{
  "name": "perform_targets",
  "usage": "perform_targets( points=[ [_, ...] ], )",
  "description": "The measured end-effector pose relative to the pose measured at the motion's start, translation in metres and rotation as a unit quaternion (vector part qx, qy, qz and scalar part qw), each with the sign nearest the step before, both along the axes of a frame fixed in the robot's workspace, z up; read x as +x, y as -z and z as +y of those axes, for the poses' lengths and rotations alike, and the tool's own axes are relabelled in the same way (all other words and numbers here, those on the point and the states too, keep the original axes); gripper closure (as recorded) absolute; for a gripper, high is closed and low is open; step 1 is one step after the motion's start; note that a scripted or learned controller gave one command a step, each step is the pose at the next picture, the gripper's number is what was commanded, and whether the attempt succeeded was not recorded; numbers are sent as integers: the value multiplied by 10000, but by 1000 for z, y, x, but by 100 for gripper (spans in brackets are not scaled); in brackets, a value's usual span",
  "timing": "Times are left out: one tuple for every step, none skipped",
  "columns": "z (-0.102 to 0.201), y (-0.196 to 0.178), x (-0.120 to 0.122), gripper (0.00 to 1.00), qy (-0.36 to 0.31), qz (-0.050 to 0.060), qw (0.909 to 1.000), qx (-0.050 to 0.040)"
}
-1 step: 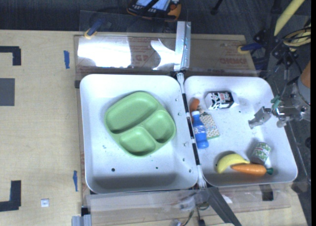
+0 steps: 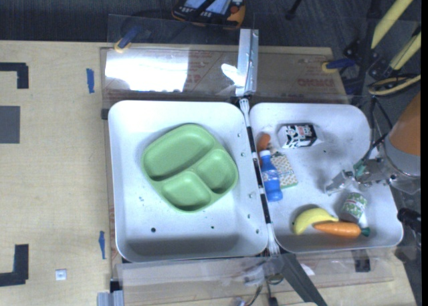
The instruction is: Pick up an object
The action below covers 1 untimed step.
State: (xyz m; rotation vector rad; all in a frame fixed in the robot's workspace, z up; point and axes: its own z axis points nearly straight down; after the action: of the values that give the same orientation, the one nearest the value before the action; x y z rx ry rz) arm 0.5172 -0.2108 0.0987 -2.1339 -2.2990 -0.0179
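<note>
My pincer (image 2: pixel 342 179) hovers in the right bin (image 2: pixel 321 114), fingers spread, gripping nothing. I judge the small green-labelled jar (image 2: pixel 354 206) the likeliest pick: it lies just below the pincer, beside the carrot (image 2: pixel 338 229) and banana (image 2: pixel 311 218).
</note>
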Motion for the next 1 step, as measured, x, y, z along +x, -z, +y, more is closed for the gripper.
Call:
perform_targets(
  points=[
    [-8, -25, 57, 0, -1053, -11, 9944, -72]
  ],
)
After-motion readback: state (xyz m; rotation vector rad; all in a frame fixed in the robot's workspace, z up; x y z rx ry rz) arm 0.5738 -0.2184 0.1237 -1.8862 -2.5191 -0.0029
